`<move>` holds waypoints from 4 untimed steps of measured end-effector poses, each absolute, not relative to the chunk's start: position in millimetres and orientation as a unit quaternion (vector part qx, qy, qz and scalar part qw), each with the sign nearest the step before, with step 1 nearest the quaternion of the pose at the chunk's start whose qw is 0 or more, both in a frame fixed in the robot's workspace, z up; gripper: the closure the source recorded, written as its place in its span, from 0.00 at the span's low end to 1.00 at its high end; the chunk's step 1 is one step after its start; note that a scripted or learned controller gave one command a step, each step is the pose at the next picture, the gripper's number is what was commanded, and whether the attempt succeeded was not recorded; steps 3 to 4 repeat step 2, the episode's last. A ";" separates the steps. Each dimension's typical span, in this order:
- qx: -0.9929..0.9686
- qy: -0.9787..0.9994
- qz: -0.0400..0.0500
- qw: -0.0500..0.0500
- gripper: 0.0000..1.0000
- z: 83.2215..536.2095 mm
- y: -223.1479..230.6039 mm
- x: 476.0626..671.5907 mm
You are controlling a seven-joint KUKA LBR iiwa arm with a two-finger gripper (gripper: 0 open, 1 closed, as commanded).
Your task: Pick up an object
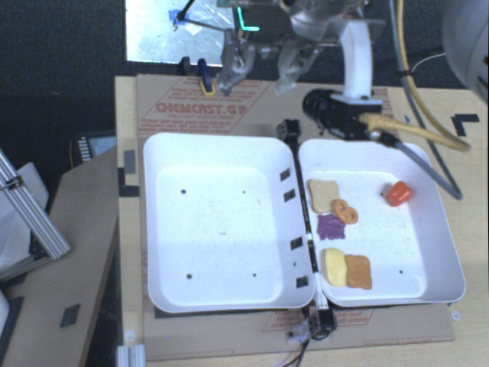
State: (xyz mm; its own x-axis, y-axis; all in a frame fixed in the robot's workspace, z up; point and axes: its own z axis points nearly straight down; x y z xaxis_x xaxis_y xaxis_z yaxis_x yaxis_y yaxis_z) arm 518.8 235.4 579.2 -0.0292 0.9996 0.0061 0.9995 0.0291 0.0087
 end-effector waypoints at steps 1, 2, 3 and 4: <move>0.695 0.719 0.007 0.001 1.00 590.9 235.7 518.9; 0.709 0.706 -0.002 -0.001 1.00 532.4 168.6 485.5; 0.709 0.706 -0.002 -0.001 1.00 532.4 168.6 485.5; 0.709 0.706 -0.002 -0.001 1.00 532.4 168.6 485.5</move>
